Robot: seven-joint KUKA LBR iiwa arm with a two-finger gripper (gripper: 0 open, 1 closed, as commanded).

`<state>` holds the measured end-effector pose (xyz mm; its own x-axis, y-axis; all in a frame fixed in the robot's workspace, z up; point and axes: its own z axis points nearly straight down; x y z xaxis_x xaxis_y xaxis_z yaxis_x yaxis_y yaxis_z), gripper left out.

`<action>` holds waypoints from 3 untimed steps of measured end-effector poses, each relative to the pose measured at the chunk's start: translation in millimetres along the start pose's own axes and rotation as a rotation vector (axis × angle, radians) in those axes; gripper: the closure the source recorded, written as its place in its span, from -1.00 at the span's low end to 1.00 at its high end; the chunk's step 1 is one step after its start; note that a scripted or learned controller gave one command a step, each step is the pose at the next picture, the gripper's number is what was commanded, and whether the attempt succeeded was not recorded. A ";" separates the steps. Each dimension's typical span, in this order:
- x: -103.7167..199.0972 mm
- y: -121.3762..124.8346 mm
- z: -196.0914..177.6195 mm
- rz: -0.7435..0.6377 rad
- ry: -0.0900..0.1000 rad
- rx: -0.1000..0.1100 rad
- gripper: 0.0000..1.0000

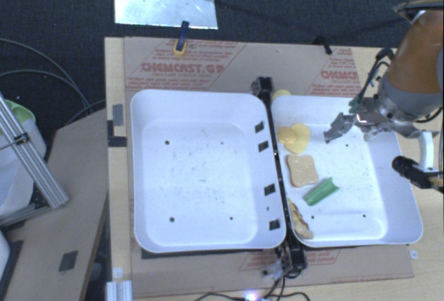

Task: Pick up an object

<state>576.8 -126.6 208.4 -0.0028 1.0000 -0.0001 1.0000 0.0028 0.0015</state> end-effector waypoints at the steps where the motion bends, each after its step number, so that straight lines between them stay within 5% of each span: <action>1: 28.5 -93.9 59.0 0.002 0.004 0.013 -1.00; 2: 45.3 -67.5 121.0 -0.002 0.000 0.001 -1.00; 3: 43.1 -66.2 106.6 0.001 -0.002 -0.005 1.00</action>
<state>510.6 -83.7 101.7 -0.0020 1.0000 -0.0018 1.0000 0.0020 0.0065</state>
